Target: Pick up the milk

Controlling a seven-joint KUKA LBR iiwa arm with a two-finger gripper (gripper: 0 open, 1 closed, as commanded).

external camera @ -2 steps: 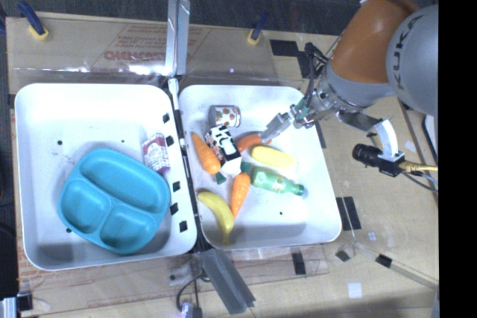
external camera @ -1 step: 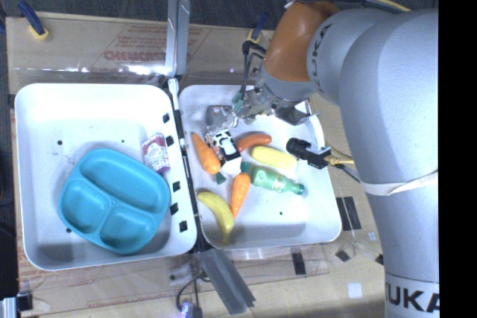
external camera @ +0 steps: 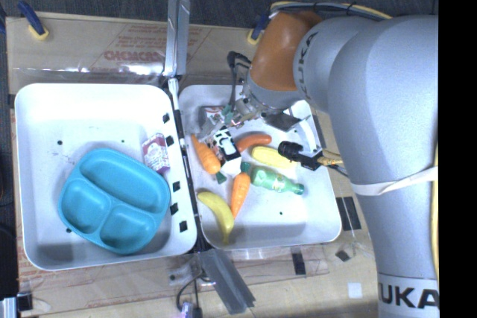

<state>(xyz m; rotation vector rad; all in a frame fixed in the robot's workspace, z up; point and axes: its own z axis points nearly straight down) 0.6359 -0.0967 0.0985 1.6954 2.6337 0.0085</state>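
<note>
1. Left bin (external camera: 45, 123): it holds a blue divided plate (external camera: 112, 201) and a small reddish packet (external camera: 155, 153) against its right wall. Risk: if the packet were the carton wanted, the arm is working over the wrong bin. I judge this unlikely.
2. Right bin (external camera: 298, 223), left part: an orange carrot (external camera: 208, 154) lies touching the milk's left side. Risk: a closing grip could take the carrot along with the milk, or push the milk off sideways.
3. Milk (external camera: 223, 141): I take it to be the small black-and-white carton in the upper middle of the right bin, though it is small and partly shadowed here. It appears tilted, not standing square, so it may slip or topple when pressed.
4. Gripper (external camera: 238, 114): it sits low in the bin, just above and slightly right of the milk. Whether it is spread or closed cannot be told, and nothing is seen held in it.
5. Right of the milk: a reddish sausage (external camera: 253, 140) lies just beside the carton. Risk: crowding leaves little clearance on that side.
</note>
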